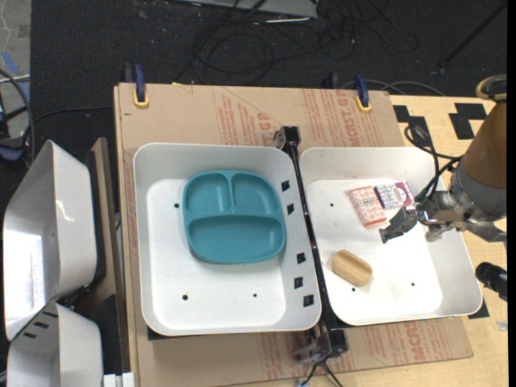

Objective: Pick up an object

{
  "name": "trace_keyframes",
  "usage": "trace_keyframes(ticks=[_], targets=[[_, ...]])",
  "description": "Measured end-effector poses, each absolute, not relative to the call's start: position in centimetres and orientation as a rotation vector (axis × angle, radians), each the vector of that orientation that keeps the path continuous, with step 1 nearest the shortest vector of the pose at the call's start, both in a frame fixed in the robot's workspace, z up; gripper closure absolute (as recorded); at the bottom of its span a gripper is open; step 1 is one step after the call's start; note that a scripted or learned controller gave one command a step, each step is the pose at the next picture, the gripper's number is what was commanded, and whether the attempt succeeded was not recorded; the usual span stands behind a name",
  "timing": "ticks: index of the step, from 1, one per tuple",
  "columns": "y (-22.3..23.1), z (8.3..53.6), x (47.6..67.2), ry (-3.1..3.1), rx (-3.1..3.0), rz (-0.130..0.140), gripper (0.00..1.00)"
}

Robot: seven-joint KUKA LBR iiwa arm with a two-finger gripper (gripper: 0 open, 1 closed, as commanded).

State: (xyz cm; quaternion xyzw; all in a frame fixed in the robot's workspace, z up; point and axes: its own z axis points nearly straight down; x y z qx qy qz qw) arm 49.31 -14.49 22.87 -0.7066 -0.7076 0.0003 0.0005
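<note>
In the right bin (451, 297) lie a tan bread-like roll (352, 268) near the front left and two small packets further back, one pink and white (367, 203), one purple and white (393, 193). My gripper (398, 225) hangs over the bin's right half, just in front of and to the right of the packets, with its dark fingers pointing left. Nothing shows between the fingers. The roll lies apart from the gripper, to its lower left.
The left bin (161, 297) holds a teal divided plate (234, 216). Both bins rest on a cardboard sheet (242, 111) held by clamps at the back. A white tub (44, 224) stands to the far left.
</note>
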Motion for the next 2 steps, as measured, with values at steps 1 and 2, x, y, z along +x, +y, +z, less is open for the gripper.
trace_keyframes(ticks=[1, 2], targets=[[-14.7, 16.7, 49.8, -2.217, -2.221, 0.003, 0.00], [-14.0, 12.2, 49.7, -2.217, -2.221, 0.003, 0.00]])
